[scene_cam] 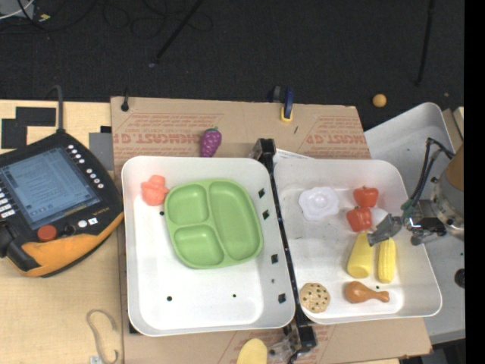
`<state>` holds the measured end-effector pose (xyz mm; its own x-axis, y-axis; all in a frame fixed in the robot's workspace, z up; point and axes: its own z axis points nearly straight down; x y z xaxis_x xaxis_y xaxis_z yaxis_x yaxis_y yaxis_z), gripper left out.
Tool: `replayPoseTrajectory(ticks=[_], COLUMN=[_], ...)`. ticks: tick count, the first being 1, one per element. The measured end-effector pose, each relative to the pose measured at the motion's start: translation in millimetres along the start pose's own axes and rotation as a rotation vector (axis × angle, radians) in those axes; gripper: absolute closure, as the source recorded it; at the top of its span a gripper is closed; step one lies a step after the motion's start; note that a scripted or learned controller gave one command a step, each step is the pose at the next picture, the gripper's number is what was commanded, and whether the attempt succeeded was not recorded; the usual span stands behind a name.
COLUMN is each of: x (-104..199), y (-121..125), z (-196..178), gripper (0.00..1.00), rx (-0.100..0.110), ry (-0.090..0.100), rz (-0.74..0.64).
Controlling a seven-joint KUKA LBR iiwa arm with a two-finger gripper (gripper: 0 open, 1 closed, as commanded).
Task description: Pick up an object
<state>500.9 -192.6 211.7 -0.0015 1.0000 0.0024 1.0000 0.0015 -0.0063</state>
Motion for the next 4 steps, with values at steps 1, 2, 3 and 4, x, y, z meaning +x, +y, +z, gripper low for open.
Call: replayPoseTrajectory(ticks=[1, 2, 3, 4], x=[12, 13, 14, 11], y=[-4, -3, -3, -2], z=[52, 116, 125, 112], gripper=[0.00, 0.00, 0.00, 1.00], rx=[0.001, 0.001, -0.003, -0.007], ry=[0.001, 0.001, 0.001, 0.000], rz=[-0.001, 0.000, 0.004, 0.011])
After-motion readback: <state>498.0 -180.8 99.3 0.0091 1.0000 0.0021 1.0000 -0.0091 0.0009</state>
